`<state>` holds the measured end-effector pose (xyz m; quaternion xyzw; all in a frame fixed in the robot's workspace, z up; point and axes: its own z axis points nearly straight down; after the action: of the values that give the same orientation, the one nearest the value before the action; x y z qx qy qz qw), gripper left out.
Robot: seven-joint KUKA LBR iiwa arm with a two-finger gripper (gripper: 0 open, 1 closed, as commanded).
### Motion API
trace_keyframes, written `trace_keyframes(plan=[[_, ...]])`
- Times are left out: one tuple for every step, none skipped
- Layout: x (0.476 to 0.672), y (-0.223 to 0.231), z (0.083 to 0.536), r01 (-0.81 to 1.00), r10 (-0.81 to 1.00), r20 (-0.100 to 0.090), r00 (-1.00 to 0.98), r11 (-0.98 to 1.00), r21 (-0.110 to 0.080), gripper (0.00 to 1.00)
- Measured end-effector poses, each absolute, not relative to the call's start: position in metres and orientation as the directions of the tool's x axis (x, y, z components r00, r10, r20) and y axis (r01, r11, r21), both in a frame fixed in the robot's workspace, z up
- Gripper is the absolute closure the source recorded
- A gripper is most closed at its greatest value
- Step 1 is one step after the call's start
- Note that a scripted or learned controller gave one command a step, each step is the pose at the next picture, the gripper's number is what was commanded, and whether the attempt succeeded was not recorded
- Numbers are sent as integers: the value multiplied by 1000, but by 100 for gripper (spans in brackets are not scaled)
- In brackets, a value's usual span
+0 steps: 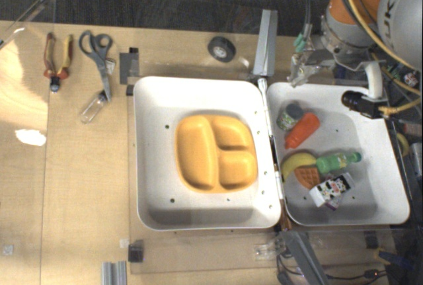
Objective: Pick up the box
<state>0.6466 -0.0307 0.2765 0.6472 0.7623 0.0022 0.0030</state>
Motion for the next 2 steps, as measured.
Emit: trace_keyframes(plan=[[603,-44,223,899,899,-3,-437,437,6,100],[578,-14,185,672,672,-4,-741,741,5,100]])
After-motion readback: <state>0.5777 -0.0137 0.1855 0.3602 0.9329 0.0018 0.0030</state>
